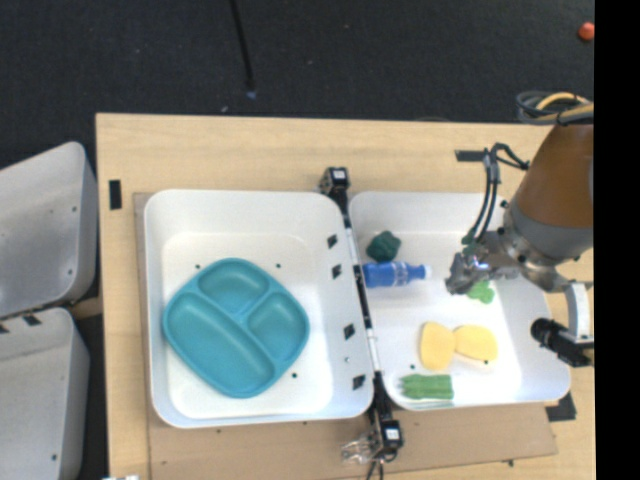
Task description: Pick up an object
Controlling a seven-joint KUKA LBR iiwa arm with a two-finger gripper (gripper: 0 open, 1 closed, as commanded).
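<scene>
My gripper (468, 274) hangs low over the right bin (520, 368), near its right-hand middle. A small bright green object (483, 292) lies right beside and partly under it; whether it is held I cannot tell. Just left of the gripper a blue bottle (392, 274) lies on its side. A dark green lump (383, 244) sits behind the bottle. Two yellow pieces (457, 345) lie side by side toward the front, and a light green ridged piece (428, 387) rests at the front edge.
The left bin (170, 228) holds a teal divided plate (235, 325). A ridge with black clips (352, 298) separates the bins. The arm's grey and orange body (560, 193) and its cables overhang the right bin's far right side.
</scene>
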